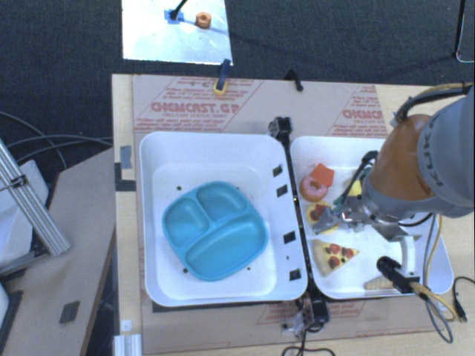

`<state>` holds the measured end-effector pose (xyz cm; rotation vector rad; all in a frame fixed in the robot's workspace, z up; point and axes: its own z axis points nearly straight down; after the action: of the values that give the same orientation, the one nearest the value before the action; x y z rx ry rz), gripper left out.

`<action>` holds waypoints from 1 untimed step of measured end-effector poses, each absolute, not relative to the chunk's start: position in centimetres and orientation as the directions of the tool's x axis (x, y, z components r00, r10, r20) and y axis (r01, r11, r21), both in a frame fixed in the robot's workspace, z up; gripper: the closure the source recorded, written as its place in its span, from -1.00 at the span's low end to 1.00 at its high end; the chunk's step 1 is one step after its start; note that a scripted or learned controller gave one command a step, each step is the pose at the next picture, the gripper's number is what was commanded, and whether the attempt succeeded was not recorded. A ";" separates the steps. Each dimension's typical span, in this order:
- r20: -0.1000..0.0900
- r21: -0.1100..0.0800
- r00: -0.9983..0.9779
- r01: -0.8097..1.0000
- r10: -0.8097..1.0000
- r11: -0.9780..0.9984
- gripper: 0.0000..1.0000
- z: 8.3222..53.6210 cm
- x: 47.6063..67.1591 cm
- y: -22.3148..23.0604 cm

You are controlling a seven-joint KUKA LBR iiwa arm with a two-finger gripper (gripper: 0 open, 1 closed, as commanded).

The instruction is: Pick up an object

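The right bin [304, 154] holds several toy foods. An orange-red block [322, 174] lies near the bin's far left, with a pink donut [312, 190] touching its near side. A pizza slice [334, 254] lies toward the near side. A small red and yellow piece [317, 213] sits between donut and pizza slice. My gripper [329, 222] hangs low over the bin, right next to that small piece and just above the pizza slice. A yellow-green piece [355, 189] peeks out beside the wrist, partly hidden by the arm.
The left bin [159, 154] holds a blue divided plate [214, 230]. A black divider [293, 213] runs between the bins. The arm covers the right bin's right half. A pale tan piece [377, 282] lies at that bin's near edge.
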<state>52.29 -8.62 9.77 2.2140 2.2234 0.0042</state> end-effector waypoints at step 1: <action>0.000 0.004 -0.003 1.000 1.000 0.003 1.00 10.8 52.2 -8.6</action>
<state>52.22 -8.62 10.76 2.2156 2.2230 0.0043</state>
